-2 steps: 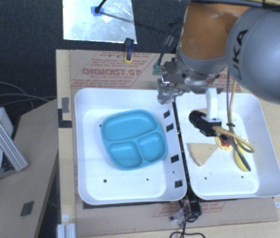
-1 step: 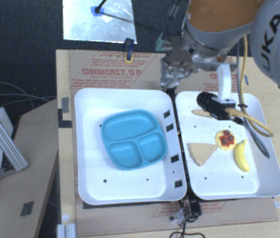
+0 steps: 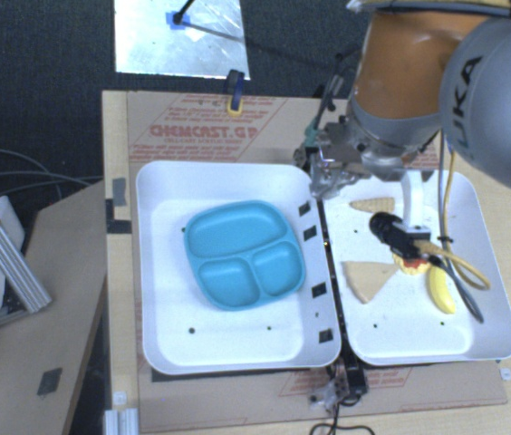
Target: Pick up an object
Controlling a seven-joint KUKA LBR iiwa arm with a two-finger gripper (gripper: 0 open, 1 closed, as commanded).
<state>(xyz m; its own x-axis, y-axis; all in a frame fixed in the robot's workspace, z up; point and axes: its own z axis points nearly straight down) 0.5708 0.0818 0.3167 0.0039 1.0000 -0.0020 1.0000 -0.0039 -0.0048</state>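
From my console the grey and orange arm filled the upper right, reaching over a brown paper-faced sheet that carried the two white bins. The left bin held a blue three-compartment plate lying flat near its middle. The right bin held a tan wedge close to the divider, a yellow toy banana just beside it, and a smaller tan piece further back. The gripper hung over the far end of the divider between the bins, and I could not tell whether it was open or closed, or whether it had hold of anything. I judged the banana the best target: rounded and standing proud of the floor, whereas the flat wedge would give little to pinch, so I would come straight down across its narrow width. The sheet read "CHEMCAST GP" in red, and the arm showed the letters "UKA"
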